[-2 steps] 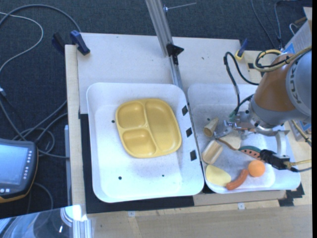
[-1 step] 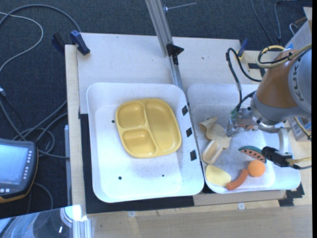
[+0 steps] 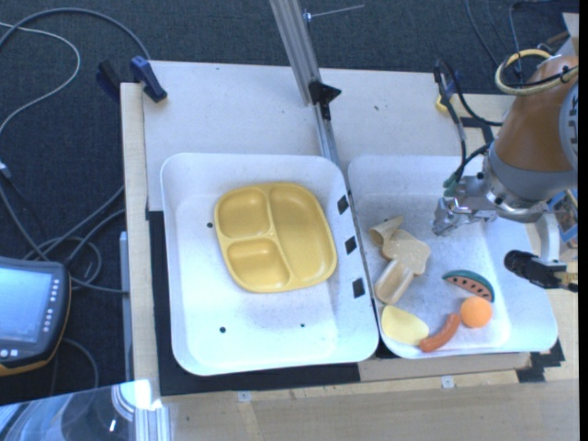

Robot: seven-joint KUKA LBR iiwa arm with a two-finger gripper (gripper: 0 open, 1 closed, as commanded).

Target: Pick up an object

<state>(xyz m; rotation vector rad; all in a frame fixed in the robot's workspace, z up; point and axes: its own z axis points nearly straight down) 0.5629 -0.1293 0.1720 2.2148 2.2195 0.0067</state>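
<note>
My gripper (image 3: 447, 217) hangs over the upper middle of the right bin (image 3: 418, 175), above bare floor, with nothing seen between its fingers. To its lower left lie tan bread-like pieces (image 3: 401, 246), and one more tan piece (image 3: 393, 283) below them. A watermelon slice (image 3: 470, 284) lies to the lower right of the gripper. An orange ball (image 3: 476, 312), an orange-red sausage-shaped piece (image 3: 440, 334) and a yellow banana-like piece (image 3: 402, 322) sit near the bin's front edge.
The left bin (image 3: 197, 320) holds a yellow divided plate (image 3: 274, 236). A metal divider rail (image 3: 349, 237) runs between the bins. A silver pole (image 3: 290, 26) rises at the back. Blue clamps (image 3: 147, 76) sit at the bench's back left corner.
</note>
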